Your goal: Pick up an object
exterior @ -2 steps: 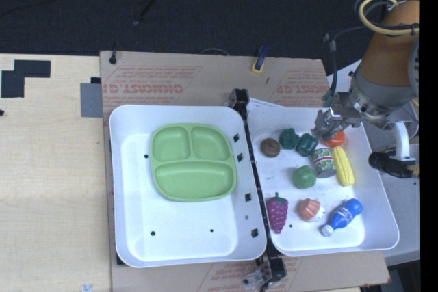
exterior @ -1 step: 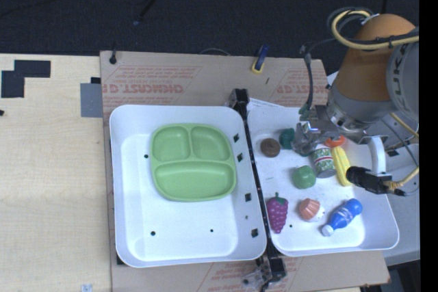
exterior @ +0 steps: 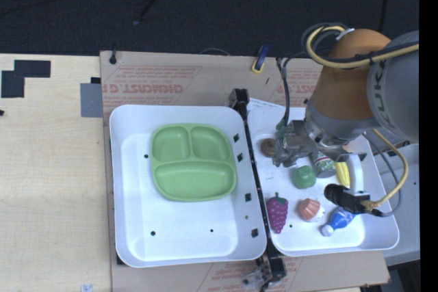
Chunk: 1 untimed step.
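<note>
Nearest, along the right bin's [exterior: 383, 243] front edge, lie grapes [exterior: 277, 213], an orange piece [exterior: 309, 209] and a blue toy [exterior: 338, 221]; the green ball [exterior: 302, 178] sits mid-bin, just front-right of the claw [exterior: 286, 152], whose grip I cannot tell.

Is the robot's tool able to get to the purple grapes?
Probably yes. The grapes lie in the open by the right bin's left wall, nothing on top, and the tool hangs just above them in the picture.
</note>
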Available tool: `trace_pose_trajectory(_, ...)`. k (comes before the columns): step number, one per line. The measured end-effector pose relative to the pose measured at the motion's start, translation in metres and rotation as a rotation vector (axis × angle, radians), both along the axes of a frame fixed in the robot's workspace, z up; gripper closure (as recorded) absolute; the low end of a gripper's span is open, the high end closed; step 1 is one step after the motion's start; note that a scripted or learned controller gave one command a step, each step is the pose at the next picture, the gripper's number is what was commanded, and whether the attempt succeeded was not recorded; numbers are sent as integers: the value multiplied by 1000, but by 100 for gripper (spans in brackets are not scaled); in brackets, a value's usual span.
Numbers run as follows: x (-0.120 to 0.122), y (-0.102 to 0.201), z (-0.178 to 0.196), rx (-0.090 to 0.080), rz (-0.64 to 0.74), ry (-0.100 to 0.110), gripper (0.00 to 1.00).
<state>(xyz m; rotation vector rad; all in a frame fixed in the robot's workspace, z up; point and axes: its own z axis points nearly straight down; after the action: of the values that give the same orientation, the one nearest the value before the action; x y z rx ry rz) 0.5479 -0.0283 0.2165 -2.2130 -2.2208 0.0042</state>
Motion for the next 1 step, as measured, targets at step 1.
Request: trace_pose_trajectory(1,-19,52,-2,0,1,0,100)
